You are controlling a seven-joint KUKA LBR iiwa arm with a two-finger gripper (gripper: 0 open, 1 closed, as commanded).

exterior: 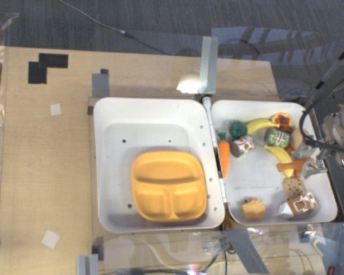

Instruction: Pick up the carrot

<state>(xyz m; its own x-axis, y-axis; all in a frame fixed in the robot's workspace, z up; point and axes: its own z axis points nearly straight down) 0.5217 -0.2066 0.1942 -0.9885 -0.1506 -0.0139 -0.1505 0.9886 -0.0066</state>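
The carrot (223, 156) is orange with a green top. It lies lengthwise against the left wall of the right bin (327, 211), next to the divider between the two bins. My gripper (309, 160) hangs over the right side of that bin, well to the right of the carrot and apart from it. It is above a small orange toy (291, 166). The grey arm (339, 132) comes in from the right edge.
The right bin also holds two bananas (261, 124), a small can (243, 145), a green vegetable (237, 129), a green jar (277, 137), a cookie (292, 185), a milk carton (298, 204) and corn (253, 209). A yellow divided plate (168, 185) sits in the left bin (114, 125).
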